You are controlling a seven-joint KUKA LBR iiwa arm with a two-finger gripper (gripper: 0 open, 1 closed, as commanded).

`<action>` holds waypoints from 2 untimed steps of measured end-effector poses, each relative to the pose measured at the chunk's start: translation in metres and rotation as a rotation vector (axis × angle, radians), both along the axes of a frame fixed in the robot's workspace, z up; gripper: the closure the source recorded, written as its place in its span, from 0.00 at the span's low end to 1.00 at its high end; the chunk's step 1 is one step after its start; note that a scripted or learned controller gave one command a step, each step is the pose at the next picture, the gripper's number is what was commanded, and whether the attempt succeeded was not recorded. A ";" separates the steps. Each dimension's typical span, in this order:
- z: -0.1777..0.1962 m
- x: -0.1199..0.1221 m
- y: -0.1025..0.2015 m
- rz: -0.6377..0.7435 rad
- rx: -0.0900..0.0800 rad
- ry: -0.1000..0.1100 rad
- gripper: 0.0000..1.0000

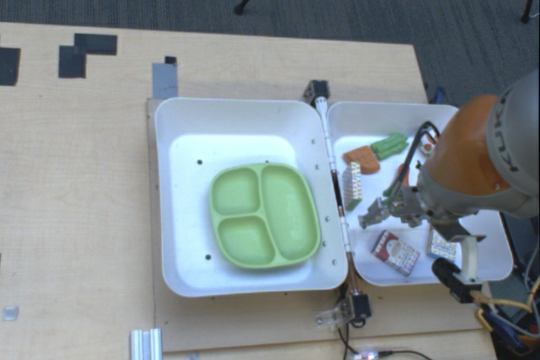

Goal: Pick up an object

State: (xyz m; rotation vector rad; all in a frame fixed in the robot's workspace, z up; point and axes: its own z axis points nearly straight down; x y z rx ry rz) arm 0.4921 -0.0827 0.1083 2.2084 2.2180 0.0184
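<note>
The arm (481, 160) reaches into the right bin (498, 265), its gripper (390, 211) low over the bin floor, just left of the orange band. Whether the jaws stand open or closed cannot be told, and nothing is visibly held.

Nearest the gripper lies a small red-and-white packet (395, 252), just below it on the bin floor and apart from the tips. A brush (352, 181) lies to the gripper's left near the bin's left wall; an orange piece (364, 156) and a green toy (390, 147) sit above it, towards the bin's far end. Another packet (442, 247) rests to the right, partly under the arm.

To do the step well, the gripper should probably centre over one isolated item, the red-and-white packet being the closest, line its jaws across the narrow side, and descend straight. A flat packet may slip, so a square, full-depth grasp matters.

In the left bin (169, 181), a green tray (266, 215) plays no part.
</note>
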 end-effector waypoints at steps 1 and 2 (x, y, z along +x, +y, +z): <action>0.010 0.001 0.001 0.003 0.001 -0.004 1.00; 0.010 0.001 0.001 0.002 0.001 -0.003 0.00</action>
